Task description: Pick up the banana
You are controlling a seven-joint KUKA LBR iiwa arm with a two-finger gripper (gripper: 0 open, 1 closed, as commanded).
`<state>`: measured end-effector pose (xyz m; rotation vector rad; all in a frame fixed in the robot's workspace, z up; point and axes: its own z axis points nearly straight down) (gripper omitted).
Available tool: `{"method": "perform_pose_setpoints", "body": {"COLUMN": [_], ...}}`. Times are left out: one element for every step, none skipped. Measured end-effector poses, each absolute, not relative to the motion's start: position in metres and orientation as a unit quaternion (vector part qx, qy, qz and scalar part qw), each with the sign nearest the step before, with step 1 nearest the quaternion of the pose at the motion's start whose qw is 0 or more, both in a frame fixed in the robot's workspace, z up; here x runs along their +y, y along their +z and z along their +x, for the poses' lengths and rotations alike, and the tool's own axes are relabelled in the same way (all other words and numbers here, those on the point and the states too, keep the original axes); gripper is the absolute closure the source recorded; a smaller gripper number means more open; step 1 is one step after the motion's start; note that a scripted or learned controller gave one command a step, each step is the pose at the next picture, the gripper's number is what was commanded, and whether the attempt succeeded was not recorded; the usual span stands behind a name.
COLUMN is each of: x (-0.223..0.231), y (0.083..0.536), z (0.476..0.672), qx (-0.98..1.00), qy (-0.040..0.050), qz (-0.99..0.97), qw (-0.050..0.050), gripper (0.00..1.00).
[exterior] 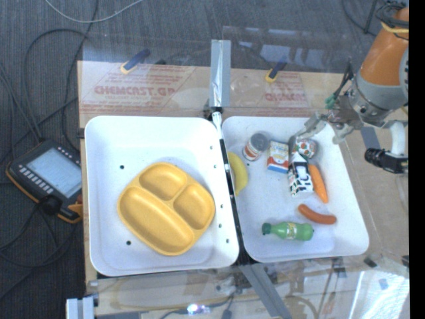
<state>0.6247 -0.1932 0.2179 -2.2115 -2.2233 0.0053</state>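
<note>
The banana (238, 171) lies in the right bin (345, 244), tight against its left wall, partly hidden by the rim between the bins. My gripper (323, 130) hangs over the far right corner of that bin, well to the right of the banana. Its fingers are spread open with nothing between them. One fingertip (303, 135) sits just above a small round item (306, 147).
The right bin also holds a can (254, 145), a small carton (279, 157), a black-and-white pack (300, 179), a carrot (319, 182), a sausage (317, 214) and a green bottle (287, 230). A yellow divided plate (167, 208) lies in the left bin (106, 145).
</note>
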Motion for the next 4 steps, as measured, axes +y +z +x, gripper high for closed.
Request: {"method": "perform_pose_setpoints", "body": {"x": [-0.124, -0.130, -0.069, -0.005], "y": [0.112, 0.088, 0.181, 0.180], "z": [0.603, 0.642, 0.607, 0.526], "qx": [-0.765, -0.810, -0.839, -0.819], "qy": [0.0010, 0.0006, 0.0018, 0.0024], "qz": [-0.644, -0.586, -0.544, -0.574], "qw": [0.003, -0.003, 0.002, 0.004], "gripper": [0.00, 0.00, 0.00, 0.00]}}
